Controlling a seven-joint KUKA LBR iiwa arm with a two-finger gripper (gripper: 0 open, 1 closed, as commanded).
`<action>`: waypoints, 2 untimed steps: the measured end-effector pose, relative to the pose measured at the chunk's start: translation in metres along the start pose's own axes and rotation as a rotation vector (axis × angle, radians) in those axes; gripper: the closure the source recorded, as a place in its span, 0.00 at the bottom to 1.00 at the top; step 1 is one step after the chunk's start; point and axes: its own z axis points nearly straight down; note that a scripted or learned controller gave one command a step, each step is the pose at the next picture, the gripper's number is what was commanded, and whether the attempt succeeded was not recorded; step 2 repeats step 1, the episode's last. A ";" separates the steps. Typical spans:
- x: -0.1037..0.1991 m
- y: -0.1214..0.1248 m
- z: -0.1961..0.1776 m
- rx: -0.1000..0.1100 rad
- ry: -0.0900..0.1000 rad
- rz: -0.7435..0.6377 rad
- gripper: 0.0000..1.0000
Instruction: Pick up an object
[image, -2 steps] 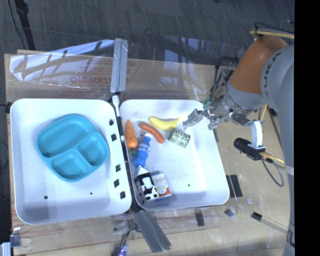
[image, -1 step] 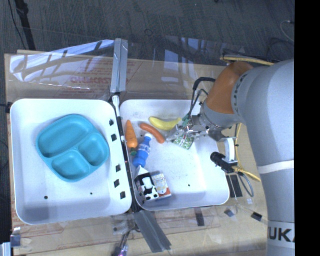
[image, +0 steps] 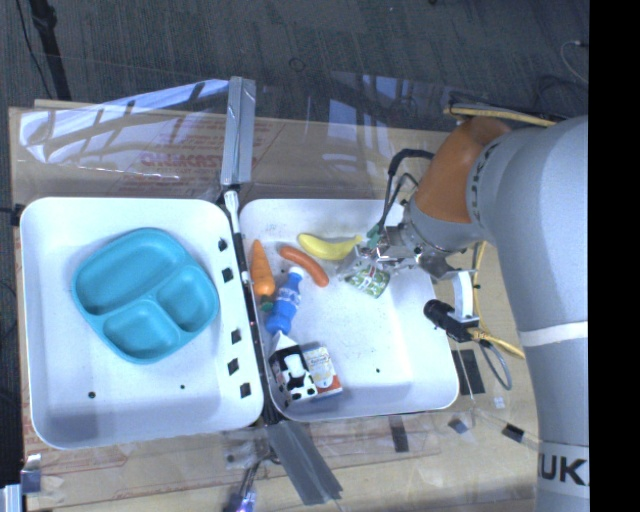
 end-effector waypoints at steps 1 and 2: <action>0.029 0.048 -0.106 -0.001 -0.001 -0.073 1.00; 0.029 0.048 -0.106 -0.001 -0.001 -0.073 1.00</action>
